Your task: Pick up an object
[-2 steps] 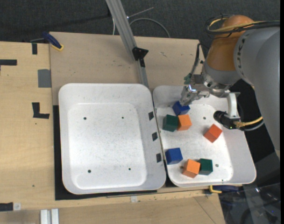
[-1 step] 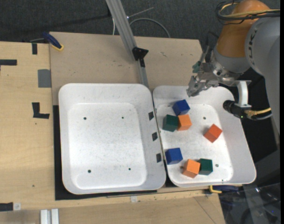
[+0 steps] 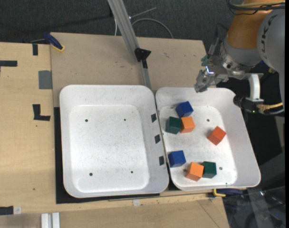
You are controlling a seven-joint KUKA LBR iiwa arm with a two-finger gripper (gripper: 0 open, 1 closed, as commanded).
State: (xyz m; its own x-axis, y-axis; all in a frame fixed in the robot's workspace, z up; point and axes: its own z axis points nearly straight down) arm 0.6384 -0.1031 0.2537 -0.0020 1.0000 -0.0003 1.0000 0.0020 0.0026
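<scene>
I read gripper [image 3: 202,86] at right bin's [image 3: 244,141] upper rim, finger state unreadable | nearest target blue cube [image 3: 184,109] lies just below-left | I'd descend that way.

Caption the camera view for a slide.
Gripper poised above the right bin's far rim, seven coloured cubes inside.

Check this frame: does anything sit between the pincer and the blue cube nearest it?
Nothing visible does. The pincer hangs over the right bin's far rim; the blue cube lies just below-left, with bare bin floor between.
</scene>
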